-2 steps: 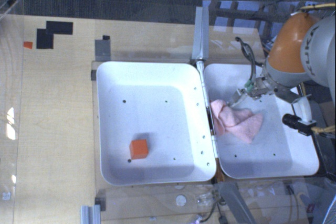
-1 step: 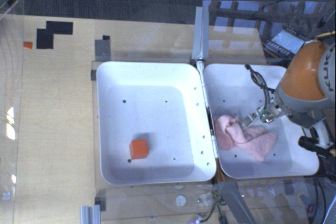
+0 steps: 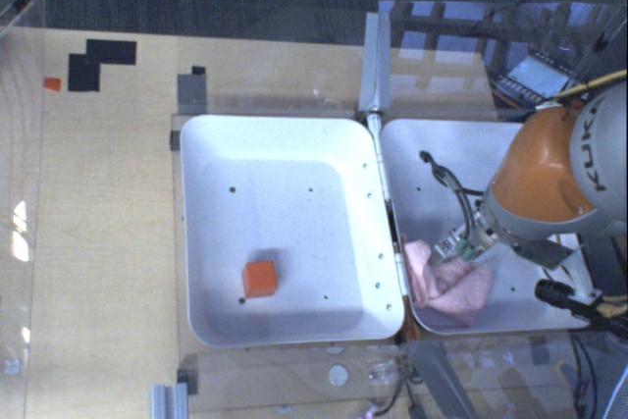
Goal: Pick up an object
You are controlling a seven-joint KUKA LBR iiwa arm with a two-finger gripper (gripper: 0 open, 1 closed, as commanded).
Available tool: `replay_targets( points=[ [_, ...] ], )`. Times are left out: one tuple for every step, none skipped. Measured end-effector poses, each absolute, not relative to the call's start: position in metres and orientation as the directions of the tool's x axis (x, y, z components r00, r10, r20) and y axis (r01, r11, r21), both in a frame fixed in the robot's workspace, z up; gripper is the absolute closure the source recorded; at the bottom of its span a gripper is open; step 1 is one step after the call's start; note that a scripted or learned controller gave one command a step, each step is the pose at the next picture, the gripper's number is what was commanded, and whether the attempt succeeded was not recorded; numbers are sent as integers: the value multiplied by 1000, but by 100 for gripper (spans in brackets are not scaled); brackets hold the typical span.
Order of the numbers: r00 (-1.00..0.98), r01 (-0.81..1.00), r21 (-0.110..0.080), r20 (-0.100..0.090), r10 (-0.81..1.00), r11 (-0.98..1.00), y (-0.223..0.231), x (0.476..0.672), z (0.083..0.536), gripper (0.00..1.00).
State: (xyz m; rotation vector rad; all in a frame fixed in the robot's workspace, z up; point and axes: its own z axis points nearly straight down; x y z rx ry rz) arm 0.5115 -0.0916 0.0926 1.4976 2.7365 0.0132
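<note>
An orange block (image 3: 260, 279) lies in the left bin (image 3: 211, 162), near its front left. A crumpled pink cloth (image 3: 444, 286) sits in the front left corner of the right bin (image 3: 432, 142). The gripper (image 3: 457, 248) hangs right over the cloth's upper edge, seemingly touching it. The arm's orange band and grey wrist fill the right side of that bin.
A metal divider runs between the two bins. Black markers (image 3: 96, 62) and a small orange square (image 3: 51, 84) lie on the wooden bench at the far left. Cables and a black fitting (image 3: 561, 295) sit by the right bin's front right.
</note>
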Motion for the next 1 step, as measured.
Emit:
replay_targets(
  points=[
    [-540,841,27,-20,841,540,-91,515,106,100]
  ],
)
